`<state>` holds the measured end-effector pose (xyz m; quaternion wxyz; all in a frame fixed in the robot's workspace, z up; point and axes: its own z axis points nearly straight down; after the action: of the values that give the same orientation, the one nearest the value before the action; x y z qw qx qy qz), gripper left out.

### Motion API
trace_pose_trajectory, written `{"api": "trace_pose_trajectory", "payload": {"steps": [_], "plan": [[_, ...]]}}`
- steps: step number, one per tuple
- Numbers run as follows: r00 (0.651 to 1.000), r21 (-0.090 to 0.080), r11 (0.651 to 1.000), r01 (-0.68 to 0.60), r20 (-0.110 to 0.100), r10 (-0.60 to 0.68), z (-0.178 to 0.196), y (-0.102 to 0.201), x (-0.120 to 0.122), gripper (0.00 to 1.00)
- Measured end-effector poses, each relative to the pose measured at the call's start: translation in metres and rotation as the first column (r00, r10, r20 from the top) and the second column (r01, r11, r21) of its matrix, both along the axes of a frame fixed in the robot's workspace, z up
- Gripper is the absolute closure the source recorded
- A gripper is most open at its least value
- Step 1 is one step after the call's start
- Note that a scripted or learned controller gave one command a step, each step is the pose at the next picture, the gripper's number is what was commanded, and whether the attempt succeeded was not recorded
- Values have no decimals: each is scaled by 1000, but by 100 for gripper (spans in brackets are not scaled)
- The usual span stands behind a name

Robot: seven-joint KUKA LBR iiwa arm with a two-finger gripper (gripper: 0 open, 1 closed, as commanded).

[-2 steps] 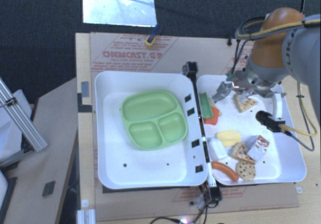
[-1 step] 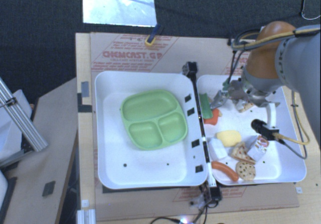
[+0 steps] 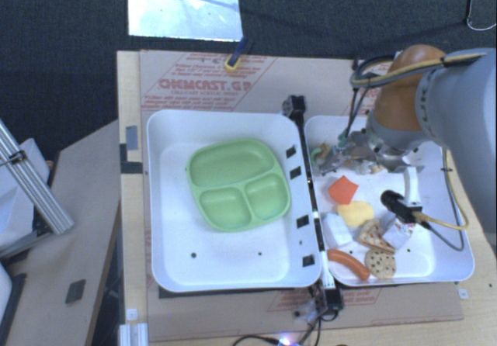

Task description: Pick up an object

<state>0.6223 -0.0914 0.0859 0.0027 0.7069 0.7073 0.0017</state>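
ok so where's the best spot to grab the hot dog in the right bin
Grip the hot dog across its middle, coming straight down, jaws closing across its narrow width. It lies flat and slanted near the right bin's front-left corner; the round cracker sits close by its right end, so mid-length probably leaves most room.

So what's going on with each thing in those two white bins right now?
green tray: lying flat in the left bin, compartments up.
orange piece: loose in the right bin.
yellow piece: loose, just below the orange piece.
sausage: lying near the front edge.
round cracker: flat, beside the sausage.
gripper: low at the right bin's back, above the toys.
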Motion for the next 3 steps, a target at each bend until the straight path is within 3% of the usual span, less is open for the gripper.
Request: {"api": "trace_pose_trajectory", "payload": {"steps": [1, 3], "plan": [[1000, 1, 1000, 1, -2, -1, 10, 0, -1, 100], [1000, 1, 1000, -4, -1, 4, 109, 6, -7, 100]]}}
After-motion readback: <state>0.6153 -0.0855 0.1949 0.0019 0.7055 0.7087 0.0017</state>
